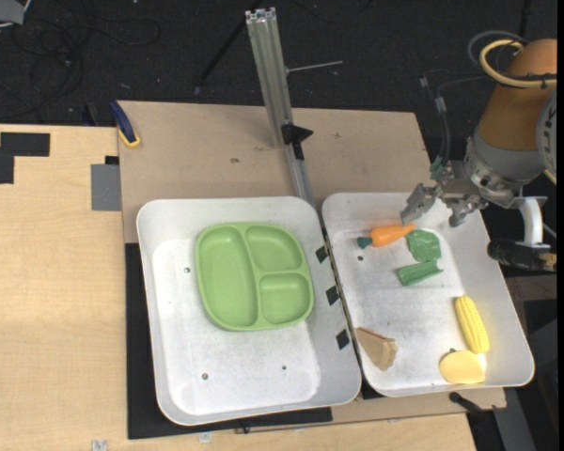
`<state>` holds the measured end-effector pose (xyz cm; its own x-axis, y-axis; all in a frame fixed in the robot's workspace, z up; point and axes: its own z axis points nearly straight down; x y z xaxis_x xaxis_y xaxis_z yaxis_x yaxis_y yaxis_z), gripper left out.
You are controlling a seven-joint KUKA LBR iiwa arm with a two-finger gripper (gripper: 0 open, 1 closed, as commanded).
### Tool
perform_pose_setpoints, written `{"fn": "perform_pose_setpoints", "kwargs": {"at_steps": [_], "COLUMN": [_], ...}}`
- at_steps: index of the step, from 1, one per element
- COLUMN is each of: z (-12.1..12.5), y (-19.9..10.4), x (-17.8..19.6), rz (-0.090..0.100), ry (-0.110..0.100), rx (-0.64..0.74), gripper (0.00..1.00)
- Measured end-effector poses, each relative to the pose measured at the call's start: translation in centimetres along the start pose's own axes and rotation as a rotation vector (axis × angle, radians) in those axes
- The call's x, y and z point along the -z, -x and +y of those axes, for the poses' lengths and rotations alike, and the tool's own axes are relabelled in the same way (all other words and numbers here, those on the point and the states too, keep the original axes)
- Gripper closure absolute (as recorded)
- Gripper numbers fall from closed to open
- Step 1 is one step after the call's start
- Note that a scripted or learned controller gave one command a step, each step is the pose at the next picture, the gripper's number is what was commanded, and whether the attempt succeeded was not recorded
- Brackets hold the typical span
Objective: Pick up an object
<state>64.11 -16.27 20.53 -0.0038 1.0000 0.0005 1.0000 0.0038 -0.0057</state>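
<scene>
Looking down at a slant on a bench with two shallow white bins side by side. The left bin (169, 365) sits in the lower centre of the frame and holds a green divided plate (255, 276). The right bin (508, 346) holds the loose things: a toy carrot (391, 236) near its upper edge, a green leafy piece (423, 246) just right of the carrot, a green pod (417, 272) below that, a corn cob (471, 323) and a yellow lemon-like piece (462, 367) at the lower right, and a tan wedge (379, 348) at the lower left of that bin.

The grey arm with its orange band enters at the upper right. Its gripper (444, 205) hangs over the right bin's top edge, fingers spread apart with nothing between them, just above and right of the carrot.

By my reading, nothing is picked up yet; choosing, closing and lifting all remain.
</scene>
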Motion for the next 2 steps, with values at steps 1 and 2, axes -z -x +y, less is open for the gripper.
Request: {"fn": "perform_pose_setpoints", "kwargs": {"at_steps": [1,2], "z": [-0.1,-0.1], "y": [-0.5,-0.6], "x": [-6.3,-11.5], "rz": [0.000,0.000], "ry": [-0.001,0.002], "rx": [0.000,-0.001], "gripper": [0.00,0.00]}}
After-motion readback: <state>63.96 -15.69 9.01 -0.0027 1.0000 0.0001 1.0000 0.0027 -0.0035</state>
